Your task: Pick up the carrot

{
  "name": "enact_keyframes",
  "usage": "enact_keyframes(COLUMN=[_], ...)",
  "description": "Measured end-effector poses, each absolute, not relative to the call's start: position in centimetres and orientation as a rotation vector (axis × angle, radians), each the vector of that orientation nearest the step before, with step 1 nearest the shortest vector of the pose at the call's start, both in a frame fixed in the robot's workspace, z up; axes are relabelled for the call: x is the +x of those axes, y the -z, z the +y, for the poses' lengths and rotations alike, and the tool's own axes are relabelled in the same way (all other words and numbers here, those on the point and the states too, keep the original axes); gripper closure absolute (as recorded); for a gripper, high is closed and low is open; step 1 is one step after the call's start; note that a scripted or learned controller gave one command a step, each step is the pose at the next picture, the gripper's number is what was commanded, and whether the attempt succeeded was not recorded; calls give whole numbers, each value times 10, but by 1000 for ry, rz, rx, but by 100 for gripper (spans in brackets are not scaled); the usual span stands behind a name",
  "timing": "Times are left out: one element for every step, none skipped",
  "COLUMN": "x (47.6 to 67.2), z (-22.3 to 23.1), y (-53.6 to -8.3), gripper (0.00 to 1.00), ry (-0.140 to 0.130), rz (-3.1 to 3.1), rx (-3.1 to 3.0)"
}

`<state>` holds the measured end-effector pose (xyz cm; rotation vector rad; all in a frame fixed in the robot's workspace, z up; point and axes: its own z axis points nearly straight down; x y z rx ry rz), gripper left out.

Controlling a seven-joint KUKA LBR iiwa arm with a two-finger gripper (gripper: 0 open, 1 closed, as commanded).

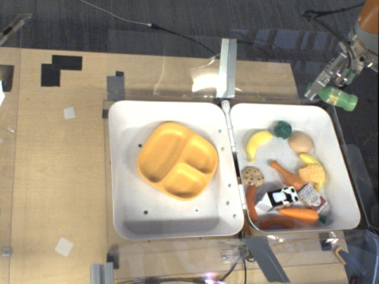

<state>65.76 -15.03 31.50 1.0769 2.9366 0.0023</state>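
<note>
The carrot is orange with a green tip at its right end. It lies flat along the front wall of the right bin, under a black-and-white toy carton. My gripper hangs well away from it, above the right bin's far right corner. It is shut on a light green bottle with a yellowish end, which juts out to the right below the fingers.
The right bin also holds a banana, a dark green ball, a bun, a drumstick, a cookie, a red sausage and a red-white box. A yellow divided plate sits in the left bin.
</note>
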Motion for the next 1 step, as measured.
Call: enact_keyframes(x=[649], z=[-208], y=[-243], gripper=[100], ry=[2], rz=[2922], rx=[1151])
